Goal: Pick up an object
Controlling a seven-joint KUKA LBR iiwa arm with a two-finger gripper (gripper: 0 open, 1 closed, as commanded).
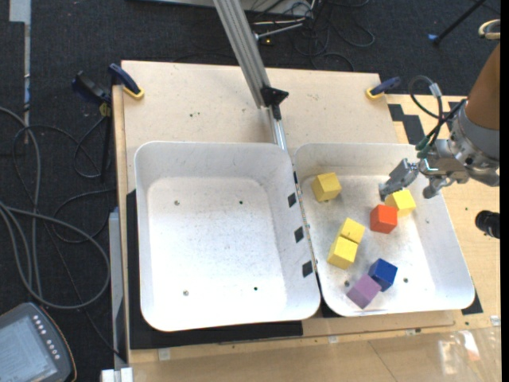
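Note:
The right bin (445,245) holds several small cubes. One yellow cube (326,187) lies near its back left. Another yellow cube (403,201) touches an orange-red cube (383,218). Two more yellow cubes (352,231) (343,251) sit together mid-bin. At the front are a blue cube (383,273) and a purple cube (364,290). My gripper (414,185) hangs over the bin's back right, just above the yellow cube beside the orange-red one. It is open, its fingers spread apart with nothing between them.
The left bin (159,213) lies beside the right one, their rims meeting mid-bench. A slanted metal bar (242,42) reaches down to the bins' back junction. Clamps (127,82) (383,87) sit at the bench's back corners. Cables cover the floor on the left.

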